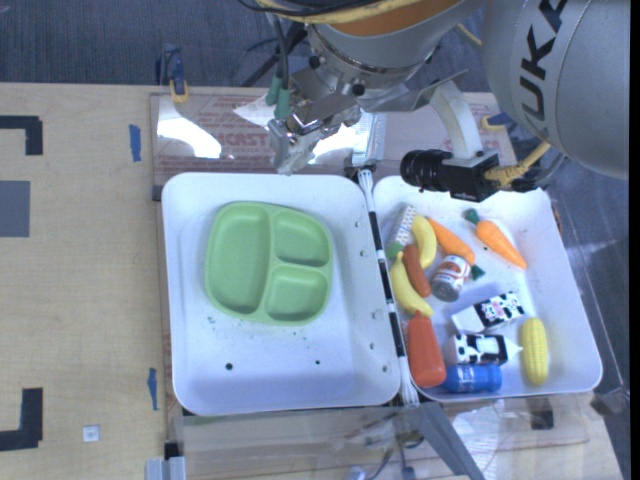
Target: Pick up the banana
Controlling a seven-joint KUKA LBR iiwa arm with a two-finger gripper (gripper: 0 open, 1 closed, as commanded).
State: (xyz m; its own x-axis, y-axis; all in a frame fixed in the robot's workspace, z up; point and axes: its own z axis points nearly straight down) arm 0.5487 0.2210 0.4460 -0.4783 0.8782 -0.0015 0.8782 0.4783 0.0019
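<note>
The gripper (290, 153) hangs above the top edge of the left bin (190, 368), with two thin metal fingers pointing down. They look close together with nothing between them, but they are small and shiny, so I cannot tell if they are open or shut. The arm (570, 58) above is big, round and grey, with an orange band (390, 13) and yellow and black cables, and its top is cut off by the picture's edge.

The left bin is smooth white plastic with a few dark specks. A soft green plate (268, 262) with three dips lies in it.

The banana (408, 286) is in the right bin (575, 298), by the left wall. It is yellow, curved and smooth. A second yellow curved piece (425, 240) lies just above it, and a red-brown bit sits between them. It is hard to say what that bit is.

Near them are an orange carrot (497, 242), another carrot (450, 238), a small can (451, 275), a bumpy yellow corn (535, 349), a red pepper (425, 352), a blue tube (472, 378) and two black-and-white boxes (487, 328). They touch and partly hide each other.
</note>
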